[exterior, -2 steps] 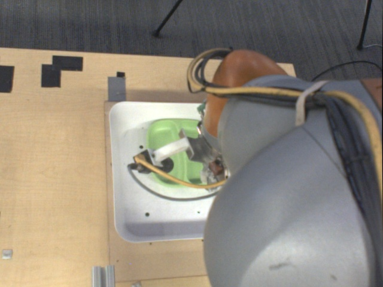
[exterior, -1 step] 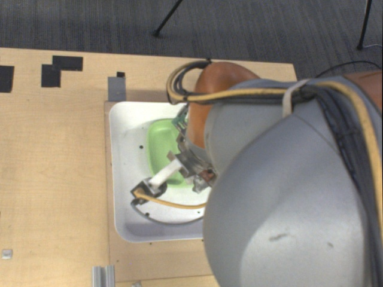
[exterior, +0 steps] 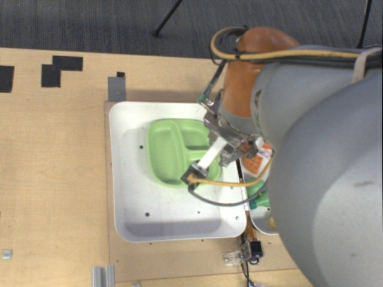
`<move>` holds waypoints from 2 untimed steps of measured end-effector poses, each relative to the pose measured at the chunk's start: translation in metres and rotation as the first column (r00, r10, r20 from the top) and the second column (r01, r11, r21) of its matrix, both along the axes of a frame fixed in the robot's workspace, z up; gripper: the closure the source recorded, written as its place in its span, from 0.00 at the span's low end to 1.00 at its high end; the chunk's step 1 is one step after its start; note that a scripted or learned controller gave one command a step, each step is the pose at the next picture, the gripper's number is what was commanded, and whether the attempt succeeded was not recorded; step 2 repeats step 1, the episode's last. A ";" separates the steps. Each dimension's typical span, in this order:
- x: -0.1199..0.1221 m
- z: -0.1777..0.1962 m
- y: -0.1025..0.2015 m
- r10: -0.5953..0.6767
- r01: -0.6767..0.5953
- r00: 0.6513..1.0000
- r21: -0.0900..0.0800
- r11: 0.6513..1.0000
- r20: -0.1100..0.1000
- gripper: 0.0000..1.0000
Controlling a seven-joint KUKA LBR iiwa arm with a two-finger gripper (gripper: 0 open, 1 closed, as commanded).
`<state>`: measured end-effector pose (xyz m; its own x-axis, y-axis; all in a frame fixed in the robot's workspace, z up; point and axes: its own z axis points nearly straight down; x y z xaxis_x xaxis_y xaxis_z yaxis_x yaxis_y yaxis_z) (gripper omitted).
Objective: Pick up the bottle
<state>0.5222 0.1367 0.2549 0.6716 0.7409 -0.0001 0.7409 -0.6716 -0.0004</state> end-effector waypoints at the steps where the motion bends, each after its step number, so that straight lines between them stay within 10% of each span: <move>1: -0.028 -0.028 0.077 -0.047 0.047 0.999 0.000 0.999 -0.002 1.00; 2: -0.028 -0.028 0.077 -0.047 0.047 0.999 0.000 0.999 -0.002 1.00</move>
